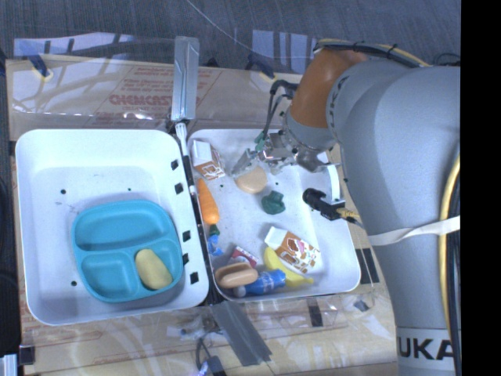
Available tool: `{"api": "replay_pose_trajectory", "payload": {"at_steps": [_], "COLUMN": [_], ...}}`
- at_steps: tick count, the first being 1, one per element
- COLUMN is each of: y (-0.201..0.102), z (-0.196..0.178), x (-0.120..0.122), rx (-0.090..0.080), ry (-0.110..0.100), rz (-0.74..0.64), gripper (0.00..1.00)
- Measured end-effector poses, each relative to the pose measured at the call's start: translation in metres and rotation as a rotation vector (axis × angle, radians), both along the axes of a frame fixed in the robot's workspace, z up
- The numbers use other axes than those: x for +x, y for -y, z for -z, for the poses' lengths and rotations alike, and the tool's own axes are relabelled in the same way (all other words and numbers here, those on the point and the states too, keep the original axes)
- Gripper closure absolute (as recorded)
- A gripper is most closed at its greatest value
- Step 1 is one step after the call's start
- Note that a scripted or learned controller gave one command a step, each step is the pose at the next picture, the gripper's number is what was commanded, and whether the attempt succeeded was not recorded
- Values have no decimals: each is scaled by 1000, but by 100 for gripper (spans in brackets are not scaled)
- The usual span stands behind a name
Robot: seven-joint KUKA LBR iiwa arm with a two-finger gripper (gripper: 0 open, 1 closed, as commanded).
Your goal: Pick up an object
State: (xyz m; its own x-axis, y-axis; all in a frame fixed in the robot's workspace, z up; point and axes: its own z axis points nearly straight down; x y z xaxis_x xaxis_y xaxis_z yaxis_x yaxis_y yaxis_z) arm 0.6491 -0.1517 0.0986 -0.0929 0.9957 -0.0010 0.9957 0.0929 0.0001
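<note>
Gripper (262, 157) low in right bin (344, 266), just above the tan round piece (252, 181) — can't tell its grip state. Green toy (272, 203) sits just below-right of that piece.

You can read the white letters "UKA" on the grey robot arm (407, 210), low at the view's right, the tail of the maker's name. Faint red print, mirrored and illegible, runs across the clear plastic sheet (94, 92) behind the bins. The small printed cartons' markings are too small for you to read.
</note>
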Motion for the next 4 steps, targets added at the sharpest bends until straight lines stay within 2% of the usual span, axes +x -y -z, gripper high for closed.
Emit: {"api": "replay_pose_trajectory", "payload": {"at_steps": [1,2,3,4], "y": [-3,-4,37,36], "z": [-11,-11,7,-4], "x": [2,2,-51,-49], "rx": [1,1,0,2], "ry": [2,1,-4,-2], "rz": [-9,-10,-104,-109], "gripper": [100,0,0,100]}}
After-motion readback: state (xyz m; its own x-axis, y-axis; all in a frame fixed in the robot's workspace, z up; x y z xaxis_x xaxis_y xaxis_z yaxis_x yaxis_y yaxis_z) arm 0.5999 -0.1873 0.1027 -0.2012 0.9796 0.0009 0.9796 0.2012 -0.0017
